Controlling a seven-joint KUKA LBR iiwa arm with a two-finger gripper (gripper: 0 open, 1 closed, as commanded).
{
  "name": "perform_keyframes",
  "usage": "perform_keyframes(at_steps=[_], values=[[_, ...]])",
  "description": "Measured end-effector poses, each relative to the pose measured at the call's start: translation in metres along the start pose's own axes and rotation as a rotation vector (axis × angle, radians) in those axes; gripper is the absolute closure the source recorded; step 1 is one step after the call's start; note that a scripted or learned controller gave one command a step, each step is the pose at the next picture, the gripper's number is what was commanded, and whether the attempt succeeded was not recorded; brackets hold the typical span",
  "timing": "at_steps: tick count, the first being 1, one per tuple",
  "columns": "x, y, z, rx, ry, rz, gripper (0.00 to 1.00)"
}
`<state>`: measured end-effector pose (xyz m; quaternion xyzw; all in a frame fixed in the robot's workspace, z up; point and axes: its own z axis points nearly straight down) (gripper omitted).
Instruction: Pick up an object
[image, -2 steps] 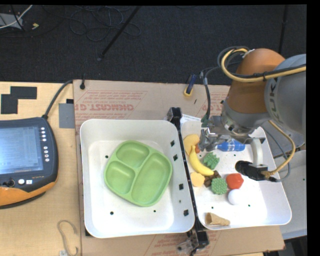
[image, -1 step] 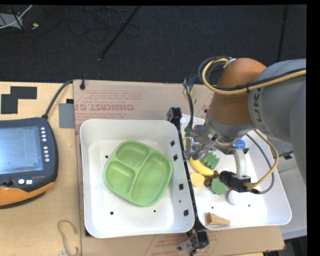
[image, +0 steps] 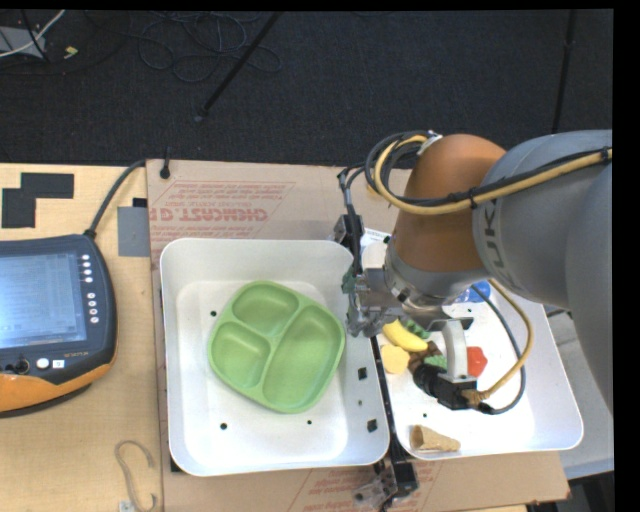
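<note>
Arm: one, reaching in from the right, its bulky wrist over the wall where the two bins meet.
Gripper (image: 362, 315): one, low at that shared wall. Its grip is tucked under the wrist, so there's no calling it loose or clamped from here.
Left bin (image: 190, 270): one green plate (image: 275, 345) with three compartments, lying flat mid-bin.
Right bin (image: 540, 410): five pieces to pick from.
Yellow pieces (image: 405, 335): two, touching, just beside the gripper.
Red piece (image: 476, 360): one, near the yellow pair.
Blue piece (image: 482, 292): one, peeping out at the wrist's edge.
Tan wedge (image: 435, 438): one, by the front wall, apart from the rest.
Pendant (image: 45, 300): one, screen up, left of the bins.
</note>
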<state>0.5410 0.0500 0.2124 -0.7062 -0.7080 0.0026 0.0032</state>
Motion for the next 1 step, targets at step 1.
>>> perform_keyframes(at_steps=[1], values=[[0.0022, -0.0032, -0.0187, -0.004, -0.001, 0.001, 1.00]])
